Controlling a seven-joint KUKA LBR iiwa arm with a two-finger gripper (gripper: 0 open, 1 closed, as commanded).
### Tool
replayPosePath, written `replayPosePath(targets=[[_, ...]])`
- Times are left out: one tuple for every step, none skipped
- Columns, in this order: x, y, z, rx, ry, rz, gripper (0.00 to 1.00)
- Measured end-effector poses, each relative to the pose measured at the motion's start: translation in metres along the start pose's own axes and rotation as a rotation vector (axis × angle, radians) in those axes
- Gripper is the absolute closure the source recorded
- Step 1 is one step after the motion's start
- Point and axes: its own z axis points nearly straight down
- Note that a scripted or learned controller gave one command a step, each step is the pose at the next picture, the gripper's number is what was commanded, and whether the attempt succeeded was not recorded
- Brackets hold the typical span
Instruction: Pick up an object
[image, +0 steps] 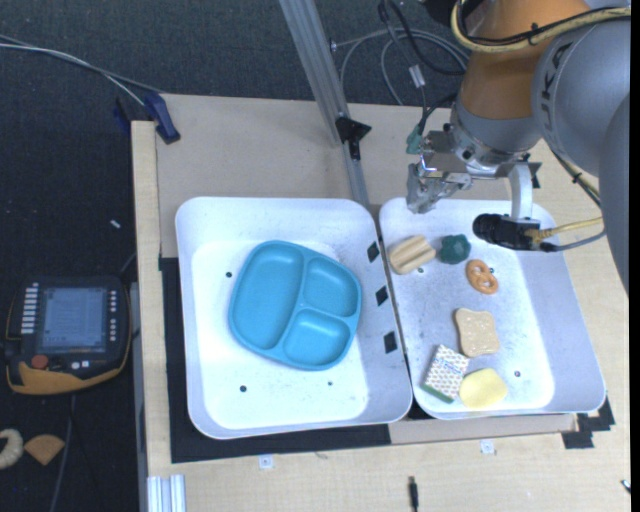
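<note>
Two-finger metal gripper (428, 196) of the grey arm with orange band (520, 70), poised over the far edge of the right shallow white bin (560, 330); jaws pointing down, nothing seen between them, opening not discernible at this angle. Just below the jaws: tan cylindrical bread-roll toy (409, 253), lying across the bin's left side, apart from the fingertips. Below and slightly right of the jaws, beside the roll: small dark-green rounded lump (455, 248). Further right of the jaws: black cylindrical sensor with yellow cable (510, 231) on the wrist. Lower right of the jaws: orange pretzel-shaped toy (481, 276). Further below: beige toast-slice toy (477, 331), then a checked green-and-white sponge-like block (445, 372) touching a pale-yellow rounded piece (482, 389) at the bin's near edge. Well to the lower left of the jaws: left shallow white bin (210, 400) holding a blue three-compartment plastic plate (295, 303). Far left, off the bench: handheld control pendant with screen (68, 330).
</note>
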Motion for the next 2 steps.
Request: replayPosePath(targets=[[0.060, 0.006, -0.002, 0.000, 0.001, 0.000, 1.00], [0.110, 0.007, -0.001, 0.001, -0.001, 0.002, 1.00]])
